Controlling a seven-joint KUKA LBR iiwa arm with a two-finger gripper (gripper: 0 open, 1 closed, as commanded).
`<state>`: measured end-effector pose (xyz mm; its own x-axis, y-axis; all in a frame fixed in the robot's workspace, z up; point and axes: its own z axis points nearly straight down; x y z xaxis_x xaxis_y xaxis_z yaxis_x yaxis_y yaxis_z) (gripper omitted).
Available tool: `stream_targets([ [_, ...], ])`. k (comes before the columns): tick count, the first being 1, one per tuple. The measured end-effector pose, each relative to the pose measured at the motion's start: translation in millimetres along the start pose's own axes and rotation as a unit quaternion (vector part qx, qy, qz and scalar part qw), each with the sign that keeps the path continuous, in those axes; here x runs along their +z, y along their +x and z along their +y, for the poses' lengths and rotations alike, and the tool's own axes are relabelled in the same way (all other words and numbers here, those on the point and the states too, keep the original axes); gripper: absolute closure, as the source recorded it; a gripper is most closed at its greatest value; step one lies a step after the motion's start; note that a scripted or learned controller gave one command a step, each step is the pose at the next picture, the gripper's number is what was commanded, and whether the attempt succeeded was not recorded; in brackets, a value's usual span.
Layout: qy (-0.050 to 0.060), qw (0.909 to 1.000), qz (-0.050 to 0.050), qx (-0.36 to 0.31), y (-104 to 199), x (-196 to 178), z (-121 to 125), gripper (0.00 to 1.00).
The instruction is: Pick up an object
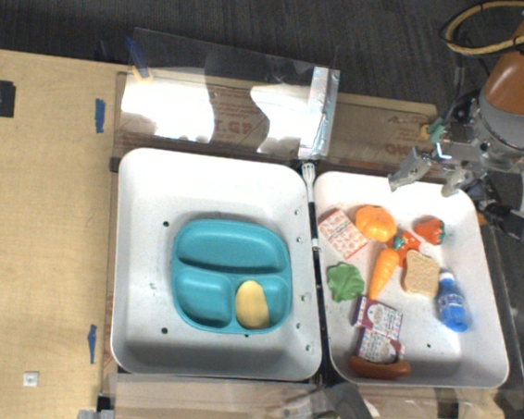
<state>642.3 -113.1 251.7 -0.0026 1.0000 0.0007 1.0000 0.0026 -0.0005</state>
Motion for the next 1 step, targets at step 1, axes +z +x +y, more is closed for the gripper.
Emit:
stream_targets([
  [1,0.003,0.9995,0.0,-0.03,-2.0,126.1,-22.2,0.0],
])
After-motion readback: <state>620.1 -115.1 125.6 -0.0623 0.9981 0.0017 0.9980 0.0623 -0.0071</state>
